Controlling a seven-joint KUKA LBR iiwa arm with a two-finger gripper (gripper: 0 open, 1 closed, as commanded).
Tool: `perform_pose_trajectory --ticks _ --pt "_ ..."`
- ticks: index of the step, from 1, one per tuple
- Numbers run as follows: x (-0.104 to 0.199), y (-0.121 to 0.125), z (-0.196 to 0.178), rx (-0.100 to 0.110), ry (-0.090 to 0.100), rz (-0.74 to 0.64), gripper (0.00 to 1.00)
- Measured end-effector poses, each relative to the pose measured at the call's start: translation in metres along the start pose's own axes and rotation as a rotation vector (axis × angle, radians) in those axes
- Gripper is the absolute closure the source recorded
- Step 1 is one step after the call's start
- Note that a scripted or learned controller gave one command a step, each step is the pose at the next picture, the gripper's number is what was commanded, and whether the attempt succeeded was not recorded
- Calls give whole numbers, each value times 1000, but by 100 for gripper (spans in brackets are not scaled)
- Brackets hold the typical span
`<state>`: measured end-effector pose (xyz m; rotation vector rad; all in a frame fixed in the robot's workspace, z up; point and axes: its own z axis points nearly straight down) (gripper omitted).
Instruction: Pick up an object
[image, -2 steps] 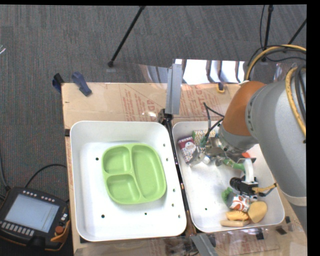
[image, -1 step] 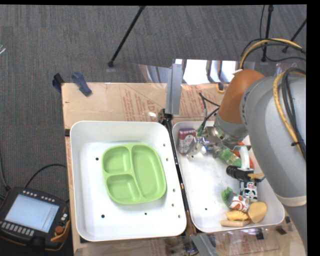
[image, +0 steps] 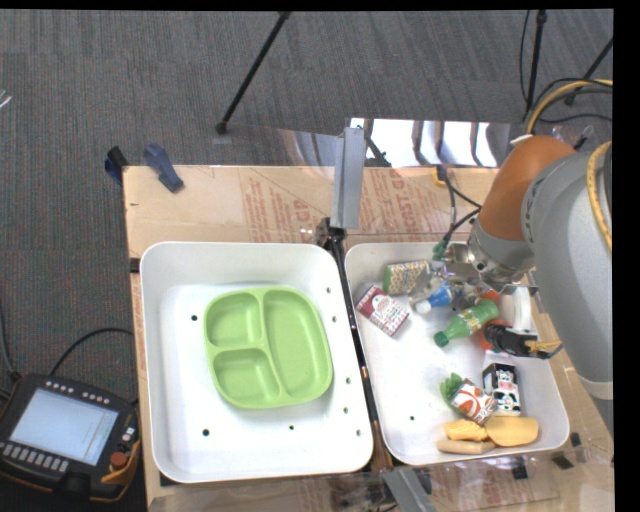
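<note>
Clutter sits in the right bin (image: 400, 430), so the arm (image: 540, 200) reaches in from 3 o'clock and drops the hand (image: 462, 268) over the pile at the bin's 12 o'clock corner: small box (image: 383, 309), green-labelled can (image: 406, 276), green bottle (image: 465, 325) just beside it. Can't tell the hand's state, wrist hides it. More items lie at 5 o'clock. Left bin (image: 160, 400) carries a green divided plate (image: 268, 347), likely the drop side
</note>
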<state>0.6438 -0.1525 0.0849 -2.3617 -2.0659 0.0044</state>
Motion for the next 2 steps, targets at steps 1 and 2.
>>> perform_pose_trajectory --ticks 1,2 --pt "5 -1 -5 10 -1 -13 100" --pt "60 -6 -166 -11 -1 -33 100"
